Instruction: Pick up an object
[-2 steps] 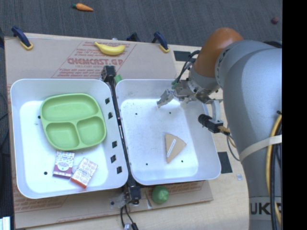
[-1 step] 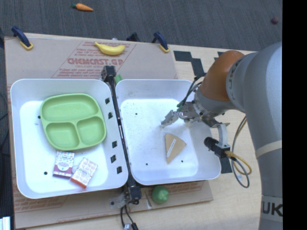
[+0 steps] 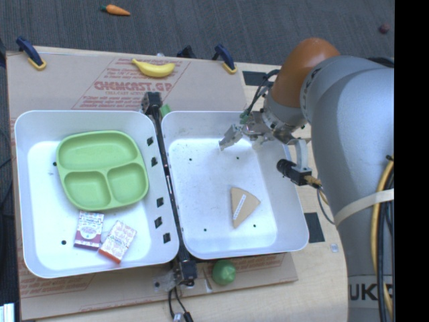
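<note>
- Green round ball (image 3: pixel 224 272) sits on the desk just outside the front rim of the right shallow white bin (image 3: pixel 288 210), beside the black clip joining the two bins.
- Tan wedge-shaped block (image 3: pixel 242 204) lies flat in the right bin, front-right part of the floor, near the right wall but not touching it. Bare floor on its left and behind it.
- Claw (image 3: pixel 231 139) hangs over the back of the right bin, near the back rim, well apart from the wedge. Fingers (image 3: pixel 226 141) look spread, nothing between them.
- Left shallow white bin (image 3: pixel 27 200): light green three-compartment plastic tray (image 3: pixel 100 168) takes up the middle and back; two small printed cartons (image 3: pixel 89 230) (image 3: pixel 118 241) lie side by side at the front, close to the front rim.
- Yellow toy banana (image 3: pixel 154 66) rests on the brown cardboard sheet (image 3: pixel 80 79) behind the bins.
- Small orange carrot (image 3: pixel 116 9) lies on the dark floor beyond the desk.
</note>
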